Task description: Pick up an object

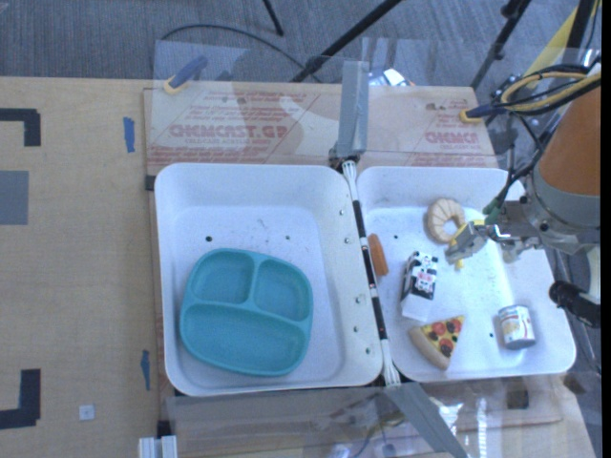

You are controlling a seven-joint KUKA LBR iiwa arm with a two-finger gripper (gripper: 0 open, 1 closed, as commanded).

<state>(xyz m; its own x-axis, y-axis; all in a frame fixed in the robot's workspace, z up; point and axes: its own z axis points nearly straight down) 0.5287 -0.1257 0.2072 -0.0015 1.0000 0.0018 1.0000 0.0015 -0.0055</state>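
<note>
The right bin (544, 363) holds a tan bagel (443, 219), an orange hot dog (378, 255) by the divider, a black-and-white milk carton (419, 283), a pizza slice (437, 339) and a small can (516, 326). My gripper (468, 243) hangs over the right bin's upper middle, just right of the bagel and above the carton. Something yellow shows by its tip, too small to name. The arm comes in from the right edge.
The left bin (191, 198) contains a teal divided plate (248, 311). A grey post (352, 113) stands behind the bins' shared wall. Cables and tripod legs run along the back and right.
</note>
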